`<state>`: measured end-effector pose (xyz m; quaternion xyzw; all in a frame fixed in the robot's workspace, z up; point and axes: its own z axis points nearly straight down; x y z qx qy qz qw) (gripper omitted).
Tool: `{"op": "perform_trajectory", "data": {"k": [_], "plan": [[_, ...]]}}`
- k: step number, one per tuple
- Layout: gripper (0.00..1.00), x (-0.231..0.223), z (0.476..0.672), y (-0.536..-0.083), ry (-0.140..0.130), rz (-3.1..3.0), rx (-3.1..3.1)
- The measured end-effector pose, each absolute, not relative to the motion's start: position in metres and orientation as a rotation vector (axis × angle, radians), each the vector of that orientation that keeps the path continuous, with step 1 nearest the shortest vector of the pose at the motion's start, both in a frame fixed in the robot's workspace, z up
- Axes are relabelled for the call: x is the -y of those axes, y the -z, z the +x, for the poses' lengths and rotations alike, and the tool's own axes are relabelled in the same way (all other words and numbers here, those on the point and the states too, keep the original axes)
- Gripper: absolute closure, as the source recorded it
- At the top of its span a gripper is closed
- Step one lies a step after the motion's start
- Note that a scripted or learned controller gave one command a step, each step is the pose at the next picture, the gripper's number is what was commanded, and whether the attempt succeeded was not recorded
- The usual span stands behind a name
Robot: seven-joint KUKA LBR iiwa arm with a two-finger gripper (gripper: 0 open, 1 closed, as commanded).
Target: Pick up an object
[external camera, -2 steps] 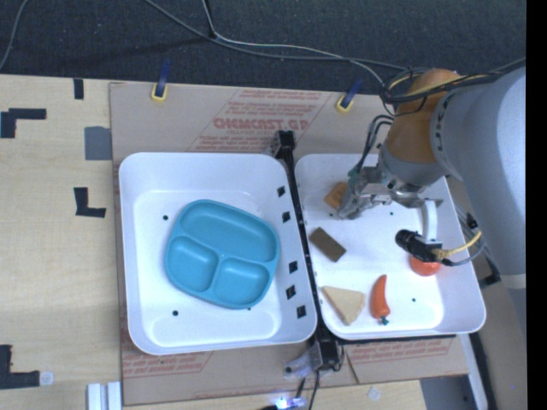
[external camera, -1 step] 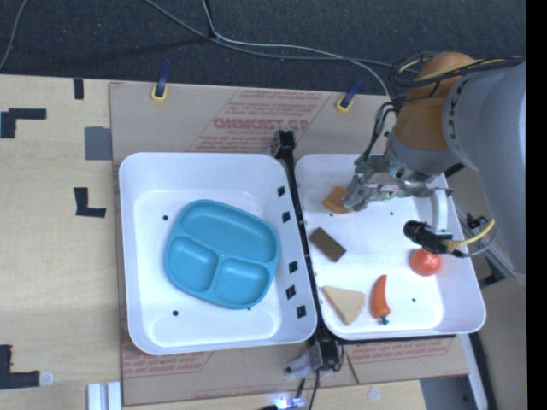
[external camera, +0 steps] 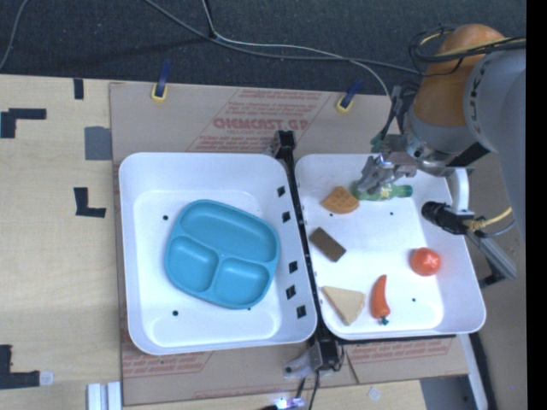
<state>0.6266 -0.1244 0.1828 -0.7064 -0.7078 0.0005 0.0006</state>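
My gripper (external camera: 373, 180) hangs low over the back of the right bin (external camera: 453, 314). A small green and yellow item (external camera: 391, 192) lies right at its tip, partly hidden by it. Just left of the gripper lies an orange waffle-like piece (external camera: 340, 201). A brown block (external camera: 326, 243) rests near the bin's left wall. Toward the right side sits a red tomato (external camera: 425, 261). At the front lie a red chili pepper (external camera: 379, 297) and a tan bread wedge (external camera: 344, 303).
The left bin (external camera: 141, 229) holds a blue divided plate (external camera: 222, 253). A black divider (external camera: 295, 229) with clips runs between the two bins. The grey arm with its orange band (external camera: 453, 75) comes in from the upper right.
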Motion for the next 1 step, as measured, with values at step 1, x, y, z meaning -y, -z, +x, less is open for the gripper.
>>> {"op": "perform_trajectory", "data": {"k": [1], "plan": [[1.0, 0.1239, 0.6272, -0.2054, -0.003, -2.217, 2.221]]}}
